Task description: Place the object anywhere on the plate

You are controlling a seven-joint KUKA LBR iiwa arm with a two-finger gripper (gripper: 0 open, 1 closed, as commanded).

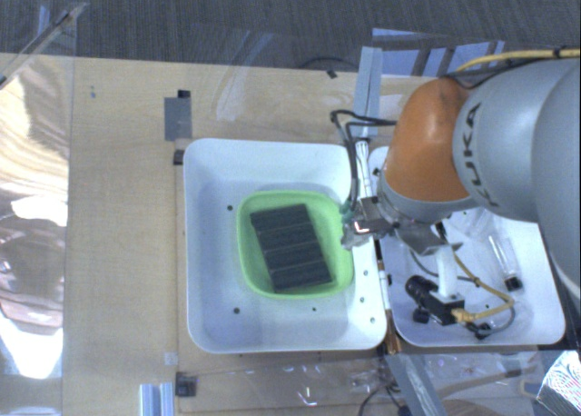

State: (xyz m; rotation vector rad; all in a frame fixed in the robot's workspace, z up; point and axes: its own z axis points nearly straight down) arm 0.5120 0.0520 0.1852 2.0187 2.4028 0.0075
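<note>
Dark grey ribbed block (290, 247) lies on green square plate (251, 264), frame centre. I cannot tell the end effector (354, 223) state; any retraction may clip the plate's right rim.

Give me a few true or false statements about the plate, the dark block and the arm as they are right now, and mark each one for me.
1. The green plate sits inside the left bin. True.
2. The dark block lies in the right bin. False: it lies on the green plate, in the left bin.
3. The arm has an orange band and reaches in from the right. True.
4. The arm hangs over the left bin's far left edge. False: its end is over the divide between the two bins, next to the plate's right rim.
5. The dark block stands on end. False: it lies flat with its ridged face up.
</note>
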